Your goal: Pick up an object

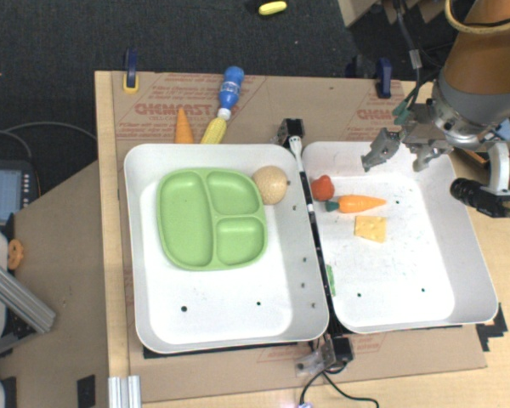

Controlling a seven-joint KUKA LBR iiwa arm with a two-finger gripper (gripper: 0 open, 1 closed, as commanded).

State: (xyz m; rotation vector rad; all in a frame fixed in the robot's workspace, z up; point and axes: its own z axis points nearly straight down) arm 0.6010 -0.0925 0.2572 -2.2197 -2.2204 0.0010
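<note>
Cheese wedge (371,229) lies low in the right bin (425,308), with the toy carrot (359,203) just above it and a small red tomato (322,186) touching the carrot's leafy end. My gripper (402,150) hangs spread wide and holding nothing above the bin's upper edge. To pick well, I judge I should centre over the carrot's middle, straddle its narrow width, and descend squarely before pinching.

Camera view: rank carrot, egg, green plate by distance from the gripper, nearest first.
From the gripper, at the right bin's top edge:
1. Carrot, right bin, below-left of the gripper.
2. Egg, left bin's upper right corner.
3. Green plate, middle of the left bin.
</note>
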